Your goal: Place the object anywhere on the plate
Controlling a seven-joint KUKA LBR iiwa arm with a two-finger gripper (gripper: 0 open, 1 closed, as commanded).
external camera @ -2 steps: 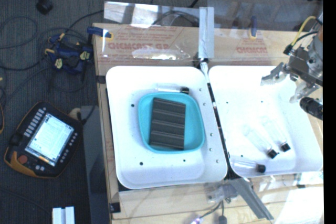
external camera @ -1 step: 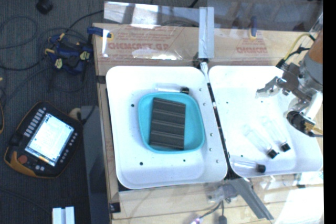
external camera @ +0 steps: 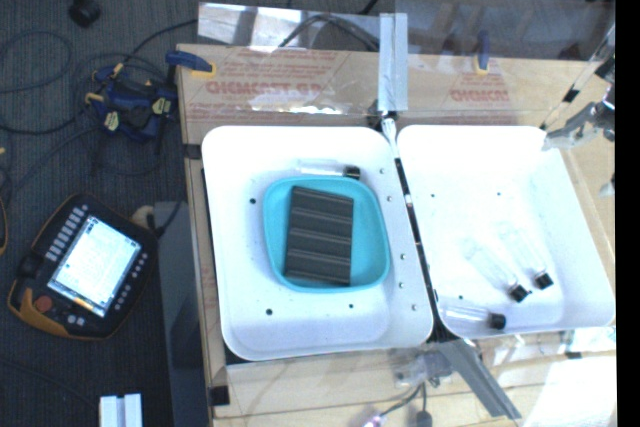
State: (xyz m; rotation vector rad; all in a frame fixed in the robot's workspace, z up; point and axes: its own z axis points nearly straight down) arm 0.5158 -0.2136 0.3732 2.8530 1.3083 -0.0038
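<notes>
Black-capped tubes lie in the right bin; pincer at its far rim, whether open I cannot tell.

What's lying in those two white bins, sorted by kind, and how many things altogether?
Blue plate: 1
Dark ribbed block on the plate: 1
Clear tubes with black caps: 4, one in the left bin, three in the right bin
Total: 6
</notes>
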